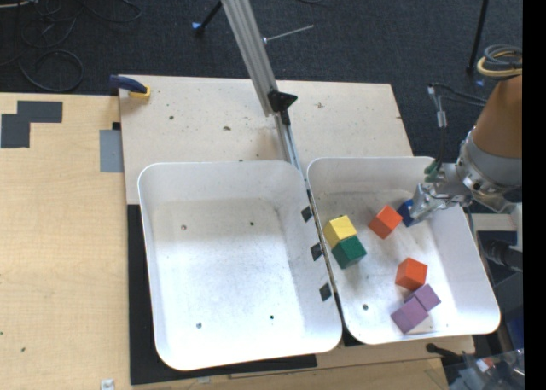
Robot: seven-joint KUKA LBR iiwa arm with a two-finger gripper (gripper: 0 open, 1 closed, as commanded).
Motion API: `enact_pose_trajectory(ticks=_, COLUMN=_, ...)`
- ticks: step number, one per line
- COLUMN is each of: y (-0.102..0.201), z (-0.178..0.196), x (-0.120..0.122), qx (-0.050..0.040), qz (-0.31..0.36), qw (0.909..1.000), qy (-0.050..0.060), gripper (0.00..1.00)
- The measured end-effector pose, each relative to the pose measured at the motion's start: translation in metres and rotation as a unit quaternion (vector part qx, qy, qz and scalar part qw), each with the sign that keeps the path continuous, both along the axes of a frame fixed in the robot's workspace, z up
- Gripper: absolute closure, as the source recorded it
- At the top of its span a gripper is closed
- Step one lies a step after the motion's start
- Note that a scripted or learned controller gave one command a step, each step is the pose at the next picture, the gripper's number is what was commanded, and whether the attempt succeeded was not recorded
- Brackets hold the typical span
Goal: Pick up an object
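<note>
Camera view has the hand (420, 206) low in the right bin (478, 294), beside an orange cube (385, 221); can't tell its grip honestly.

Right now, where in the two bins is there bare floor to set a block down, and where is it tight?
The left bin is bare floor wall to wall. In the right bin, the far strip is free. The middle is crowded: yellow cube touching green cube, an orange cube beside the gripper, another orange cube, and purple cubes near the front.
</note>
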State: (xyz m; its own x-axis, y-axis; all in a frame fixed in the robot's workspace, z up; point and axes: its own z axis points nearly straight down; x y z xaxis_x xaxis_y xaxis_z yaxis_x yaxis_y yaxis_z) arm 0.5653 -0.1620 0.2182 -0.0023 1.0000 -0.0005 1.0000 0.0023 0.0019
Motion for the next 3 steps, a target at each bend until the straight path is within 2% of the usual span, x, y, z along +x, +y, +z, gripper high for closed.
enact_pose_trajectory(ticks=1, y=0.056, z=0.007, x=0.021, qx=0.0004, qz=0.001, qw=1.0000, qy=0.001, gripper=1.00)
enact_pose_trajectory(ticks=2, y=0.098, z=0.006, x=0.039, qx=0.0011, qz=0.001, qw=1.0000, qy=0.002, gripper=1.00)
enact_pose_trajectory(ticks=3, y=0.149, z=-0.003, x=0.046, qx=0.0012, qz=0.001, qw=1.0000, qy=0.003, gripper=1.00)
